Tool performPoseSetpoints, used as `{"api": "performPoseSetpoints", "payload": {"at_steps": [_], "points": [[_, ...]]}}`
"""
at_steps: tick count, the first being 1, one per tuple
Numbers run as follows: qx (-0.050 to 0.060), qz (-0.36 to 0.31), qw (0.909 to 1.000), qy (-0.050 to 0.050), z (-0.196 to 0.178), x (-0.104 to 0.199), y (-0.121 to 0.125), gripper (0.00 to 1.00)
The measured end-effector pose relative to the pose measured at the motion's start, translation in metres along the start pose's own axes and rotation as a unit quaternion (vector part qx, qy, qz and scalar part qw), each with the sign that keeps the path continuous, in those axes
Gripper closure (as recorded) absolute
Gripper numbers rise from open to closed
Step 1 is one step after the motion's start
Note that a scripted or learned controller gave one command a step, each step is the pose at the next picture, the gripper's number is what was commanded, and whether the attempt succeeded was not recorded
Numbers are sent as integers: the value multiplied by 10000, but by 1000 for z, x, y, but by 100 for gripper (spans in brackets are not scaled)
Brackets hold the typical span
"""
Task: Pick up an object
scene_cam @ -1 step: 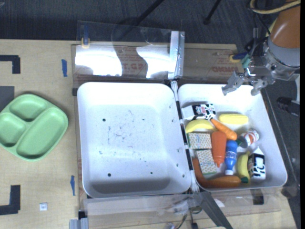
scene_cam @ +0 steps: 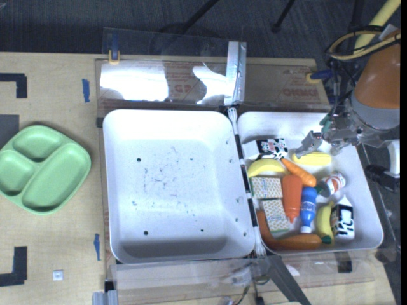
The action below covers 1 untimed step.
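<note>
The right bin [scene_cam: 372, 199] holds several jumbled items. Among them are a black-and-white carton [scene_cam: 272, 147], a yellow banana [scene_cam: 266, 167], a yellow block [scene_cam: 316, 159], an orange carrot [scene_cam: 299, 172], an orange bottle [scene_cam: 291, 197], a blue bottle [scene_cam: 308, 210] and a red-and-white can [scene_cam: 334, 183]. My gripper [scene_cam: 310, 143] hangs over the bin's back part, just above the yellow block and right of the carton. Nothing shows as held in it.
The left bin [scene_cam: 172, 183] lies beside the right one, with a shared rim between them. A green divided plate [scene_cam: 41, 168] sits on the bench at far left. Clear plastic sheeting [scene_cam: 165, 78] stands behind the bins. Cables [scene_cam: 356, 43] hang by the arm.
</note>
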<state>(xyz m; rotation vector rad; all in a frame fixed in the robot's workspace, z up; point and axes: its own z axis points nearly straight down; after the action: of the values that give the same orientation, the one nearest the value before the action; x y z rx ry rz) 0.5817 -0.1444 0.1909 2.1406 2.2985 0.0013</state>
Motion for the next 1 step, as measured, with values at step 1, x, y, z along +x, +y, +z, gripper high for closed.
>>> {"api": "performPoseSetpoints", "payload": {"at_steps": [1], "points": [[15,967,9953,8,33,-3,-56,0]]}}
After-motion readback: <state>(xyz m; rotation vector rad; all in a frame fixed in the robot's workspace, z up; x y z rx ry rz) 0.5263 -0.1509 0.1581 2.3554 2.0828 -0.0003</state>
